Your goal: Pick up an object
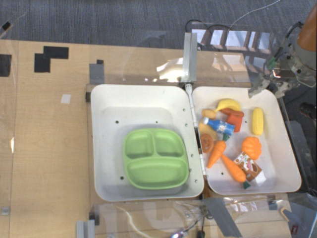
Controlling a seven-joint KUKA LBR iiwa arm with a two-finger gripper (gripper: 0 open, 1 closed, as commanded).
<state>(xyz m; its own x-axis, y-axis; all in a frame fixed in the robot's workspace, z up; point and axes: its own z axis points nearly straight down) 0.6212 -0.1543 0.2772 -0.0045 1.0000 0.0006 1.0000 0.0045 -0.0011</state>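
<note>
Gripper (261, 86) above far right corner of right bin (292, 170), near its back rim; fingers dark and small in view, nothing visible between them, opening not discernible. Arm entering from right edge, orange band at upper right.

Right bin contents, clustered toward centre and left:
- banana (228, 103) near back, touching red block (235, 119)
- corn cob (257, 121) upright along right side, apart from the cluster
- blue bottle (218, 127) lying on side, just left of red block
- small orange pumpkin (251, 147) mid-bin
- two carrots: one (216, 154) tilted near left wall, one (233, 168) angled toward front
- small printed carton (250, 168) at front, touching second carrot
- brown round item (206, 142) against left wall, identity unclear

Left bin (106, 108): green divided plate (156, 158), three compartments, sitting toward front right.

All objects resting on bin floor, well apart from gripper.
</note>
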